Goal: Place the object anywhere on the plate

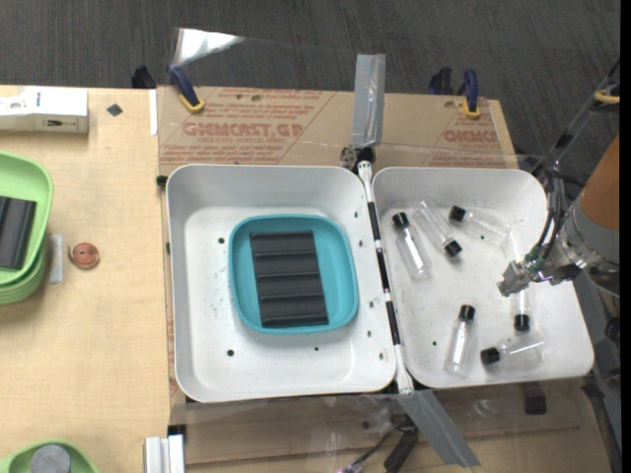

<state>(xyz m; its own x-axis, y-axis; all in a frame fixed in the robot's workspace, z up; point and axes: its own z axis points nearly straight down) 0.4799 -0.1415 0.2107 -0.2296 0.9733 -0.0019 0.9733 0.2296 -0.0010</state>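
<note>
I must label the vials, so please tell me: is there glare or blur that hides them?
Camera view: even light and soft shadows; the clear vials fade into the glossy white right bin, only their black caps stand out; the gripper looks slightly blurred; the teal plate is sharp.

I am seeing even, bright overhead light washing out the two shallow white plastic bins, with only soft shadows pooling inside their walls. Glare is flaring off a clear plastic flap at the top, and the grey-and-orange arm at the right edge is looking slightly blurred.
</note>
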